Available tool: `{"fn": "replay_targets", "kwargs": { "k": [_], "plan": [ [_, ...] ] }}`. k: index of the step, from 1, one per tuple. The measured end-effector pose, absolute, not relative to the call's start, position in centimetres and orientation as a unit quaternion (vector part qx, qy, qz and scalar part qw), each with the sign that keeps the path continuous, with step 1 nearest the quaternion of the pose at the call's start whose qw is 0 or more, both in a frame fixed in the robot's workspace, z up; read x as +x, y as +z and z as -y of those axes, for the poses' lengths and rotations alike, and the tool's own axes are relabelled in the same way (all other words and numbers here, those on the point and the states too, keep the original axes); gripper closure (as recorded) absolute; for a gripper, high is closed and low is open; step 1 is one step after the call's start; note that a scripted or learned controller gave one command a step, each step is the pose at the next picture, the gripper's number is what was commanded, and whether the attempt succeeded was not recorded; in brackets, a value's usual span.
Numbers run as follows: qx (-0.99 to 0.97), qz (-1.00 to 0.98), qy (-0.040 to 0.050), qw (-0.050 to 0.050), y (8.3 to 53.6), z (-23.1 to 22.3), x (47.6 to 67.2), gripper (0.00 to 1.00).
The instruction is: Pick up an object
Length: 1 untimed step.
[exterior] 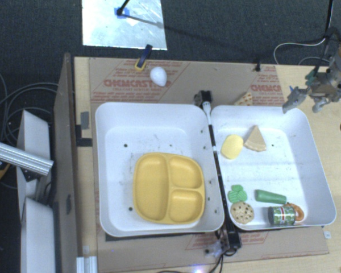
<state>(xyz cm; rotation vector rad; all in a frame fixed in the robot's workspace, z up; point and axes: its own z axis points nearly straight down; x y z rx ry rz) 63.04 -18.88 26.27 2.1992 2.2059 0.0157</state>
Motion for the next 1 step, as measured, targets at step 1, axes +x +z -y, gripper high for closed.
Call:
{"fn": "replay_targets", "kwargs": {
  "k": [1],
  "plan": [
    [0.704,-0.710,0.0002,-0.001,18.38,12.68,64.03,0.00]
  ]
}}
